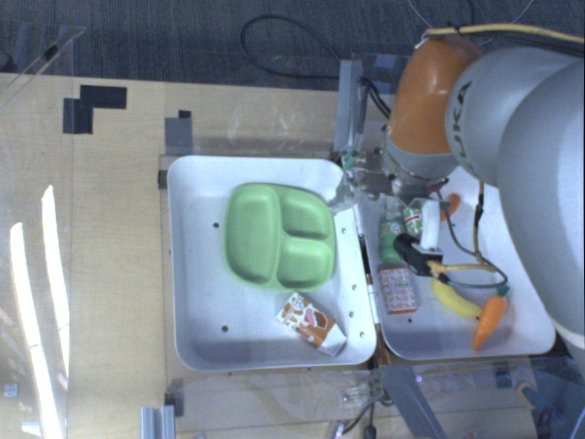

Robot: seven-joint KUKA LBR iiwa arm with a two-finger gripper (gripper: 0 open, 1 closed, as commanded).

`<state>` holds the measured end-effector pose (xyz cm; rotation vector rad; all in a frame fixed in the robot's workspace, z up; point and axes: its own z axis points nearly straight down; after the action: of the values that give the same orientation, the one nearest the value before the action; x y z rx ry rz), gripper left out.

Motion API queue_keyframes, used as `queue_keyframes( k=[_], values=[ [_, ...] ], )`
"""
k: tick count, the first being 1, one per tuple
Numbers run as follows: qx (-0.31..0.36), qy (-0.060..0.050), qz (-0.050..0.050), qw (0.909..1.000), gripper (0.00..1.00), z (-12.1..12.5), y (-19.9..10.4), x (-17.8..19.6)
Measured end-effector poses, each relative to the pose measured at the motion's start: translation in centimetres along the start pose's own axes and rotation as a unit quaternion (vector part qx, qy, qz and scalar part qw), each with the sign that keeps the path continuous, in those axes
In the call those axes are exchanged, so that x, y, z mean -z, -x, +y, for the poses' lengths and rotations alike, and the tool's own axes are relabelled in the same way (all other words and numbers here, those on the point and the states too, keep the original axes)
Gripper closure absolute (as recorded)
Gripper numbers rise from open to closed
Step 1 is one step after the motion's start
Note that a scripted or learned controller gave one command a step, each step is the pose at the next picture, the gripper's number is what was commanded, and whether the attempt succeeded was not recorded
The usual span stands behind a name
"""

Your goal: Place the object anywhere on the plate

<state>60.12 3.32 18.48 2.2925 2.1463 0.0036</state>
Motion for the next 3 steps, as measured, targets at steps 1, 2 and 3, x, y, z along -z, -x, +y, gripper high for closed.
queue_keyframes(
  k=[1,2,3],
  values=[
    [0.002,0.002,0.0,1.0,1.0,0.1,-0.1,1.1],
    [0.242,0.001,0.0,0.9704,1.0,-0.6,-2.5,0.0],
    [0.15,0.002,-0.001,0.9886,1.0,-3.9,-10.3,-7.0]
  ],
)
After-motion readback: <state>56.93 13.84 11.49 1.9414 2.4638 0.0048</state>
